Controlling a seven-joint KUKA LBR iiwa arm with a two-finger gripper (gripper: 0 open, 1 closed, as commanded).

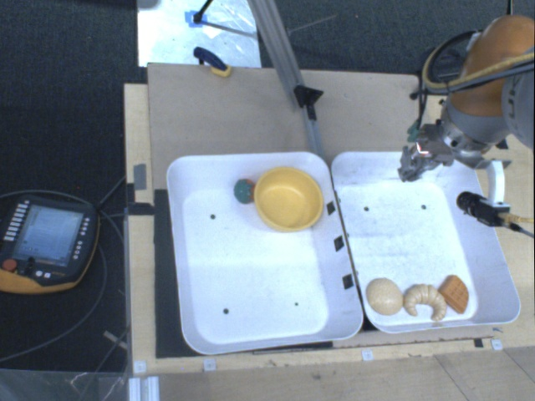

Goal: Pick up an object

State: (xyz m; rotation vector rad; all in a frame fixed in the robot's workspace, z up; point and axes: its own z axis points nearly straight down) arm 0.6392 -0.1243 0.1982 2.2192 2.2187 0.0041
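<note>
Overhead slanted camera view: two shallow white bins sit side by side on a tan tabletop (217, 107). The grey arm with its orange band enters from three o'clock, and its pincer (411, 170) hangs over the far rim of the right bin (418, 224), at about twelve o'clock of that bin. Whether the pincer is apart or together cannot be told from this angle; nothing is seen between its tips.

Candidates for picking lie along the right bin's near edge, at about six o'clock, well apart from the pincer: a round pale bun (384, 296), a curved pale croissant (425, 300) just beside it, and a small orange-brown biscuit (455, 292) touching or nearly touching the croissant. All three look like small toy foods, smooth and light.

In the left bin (251, 307), at its twelve o'clock, a yellow bowl (288, 198) stands upright with a small dark green ball (243, 190) just beside it at nine o'clock.

Judged from this, the approach is in hand. To do it well, the arm would likely travel toward the near edge, centre over one item, and descend straight. The bun looks the safest choice, standing slightly clear of its neighbours; crowding and the nearby bin wall could spoil a grasp on the biscuit.
</note>
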